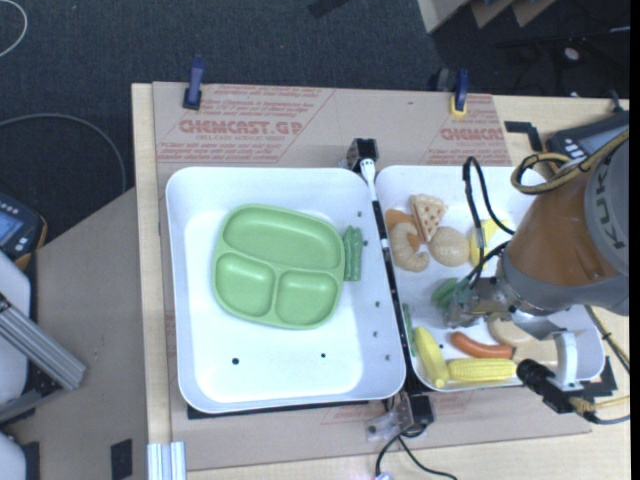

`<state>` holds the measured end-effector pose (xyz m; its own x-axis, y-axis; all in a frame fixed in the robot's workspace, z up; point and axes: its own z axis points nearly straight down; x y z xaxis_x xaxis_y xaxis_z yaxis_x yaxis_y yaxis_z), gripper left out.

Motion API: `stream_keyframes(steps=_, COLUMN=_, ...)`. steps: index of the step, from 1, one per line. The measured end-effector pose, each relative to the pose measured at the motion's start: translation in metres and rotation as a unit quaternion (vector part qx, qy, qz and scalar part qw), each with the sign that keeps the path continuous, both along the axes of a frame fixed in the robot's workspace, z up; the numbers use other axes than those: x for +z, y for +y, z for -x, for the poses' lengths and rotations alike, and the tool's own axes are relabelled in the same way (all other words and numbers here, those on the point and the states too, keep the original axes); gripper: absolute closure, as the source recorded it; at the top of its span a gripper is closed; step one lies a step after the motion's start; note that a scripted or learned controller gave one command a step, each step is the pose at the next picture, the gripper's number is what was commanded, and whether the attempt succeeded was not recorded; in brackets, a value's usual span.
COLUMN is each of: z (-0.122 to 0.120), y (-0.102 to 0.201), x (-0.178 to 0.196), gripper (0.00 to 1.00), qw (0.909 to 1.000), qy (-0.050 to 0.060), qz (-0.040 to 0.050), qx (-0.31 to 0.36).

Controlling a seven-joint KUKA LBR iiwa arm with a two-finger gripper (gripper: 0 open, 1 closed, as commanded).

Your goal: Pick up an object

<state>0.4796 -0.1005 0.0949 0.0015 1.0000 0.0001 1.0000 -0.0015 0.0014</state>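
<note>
While the gripper [466, 306] sits low in the right bin [400, 183], can't tell what it's doing at the tip. Nearest, along the bin's front edge: corn cob [481, 370], second yellow piece [429, 353], red sausage [480, 346] just behind. Green item [447, 291] touches the gripper's left side. Further back: bread roll [449, 246], pizza slice [429, 213]. Left bin [190, 298] holds a green divided plate [277, 265]. Cardboard-topped bench [240, 118], dark carpet [120, 28] beyond.

We see a pale green three-compartment plastic plate [277, 265] in a glossy white left bin [200, 348], two yellow plastic corn cobs [481, 370], and a red-orange toy sausage [479, 346].
</note>
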Motion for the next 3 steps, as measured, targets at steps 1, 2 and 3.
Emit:
stream_keyframes(steps=1, z=-0.044, y=0.046, x=0.096, gripper=1.0, qw=1.0, qy=-0.006, qz=-0.0002, qx=0.005)
stream_keyframes(steps=2, z=0.0, y=0.129, x=0.108, gripper=1.0, qw=1.0, qy=0.003, qz=-0.0021, qx=0.005)
stream_keyframes(steps=3, z=-0.001, y=0.069, x=0.231, gripper=1.0, qw=1.0, qy=-0.007, qz=0.0011, qx=-0.002)
